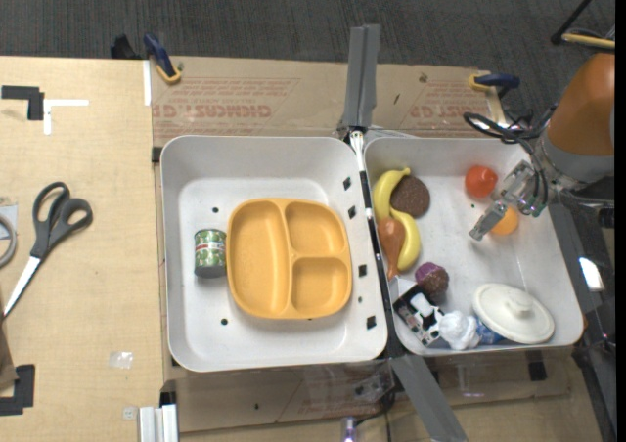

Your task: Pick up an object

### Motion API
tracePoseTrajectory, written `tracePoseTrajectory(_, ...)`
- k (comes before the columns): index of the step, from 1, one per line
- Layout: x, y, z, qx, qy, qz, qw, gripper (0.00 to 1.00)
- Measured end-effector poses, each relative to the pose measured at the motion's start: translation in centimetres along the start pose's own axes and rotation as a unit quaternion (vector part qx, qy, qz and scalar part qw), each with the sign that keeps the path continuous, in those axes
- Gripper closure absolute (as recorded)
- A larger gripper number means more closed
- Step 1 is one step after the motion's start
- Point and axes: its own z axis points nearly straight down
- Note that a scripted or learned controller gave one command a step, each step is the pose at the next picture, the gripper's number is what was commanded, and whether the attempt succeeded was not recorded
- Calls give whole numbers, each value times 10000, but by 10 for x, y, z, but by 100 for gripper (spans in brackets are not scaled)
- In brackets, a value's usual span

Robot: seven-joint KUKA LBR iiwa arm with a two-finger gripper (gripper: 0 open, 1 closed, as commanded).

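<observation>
My gripper (492,219) hangs over the right bin (562,264), near its upper right part, with the arm's orange band above it at the frame's right edge. A small orange ball (507,224) lies right beside the gripper's tip, partly covered by it. A red ball (479,180) sits just up and left of the gripper. Further left lie a yellow banana (403,235), a brown round object (412,197) and an orange-brown fruit (390,232). I cannot see anything held.
The right bin's front holds a purple object (431,280), a black-and-white toy (419,314), crumpled white wrap (458,331) and a white lid (514,314). The left bin (186,323) has a yellow divided plate (290,257) and a green can (209,252). Scissors (47,227) lie on the bench, far left.
</observation>
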Motion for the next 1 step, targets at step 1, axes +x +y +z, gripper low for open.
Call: tracePoseTrajectory(1,-1,1,-11,-1,-32,-19,10000,100)
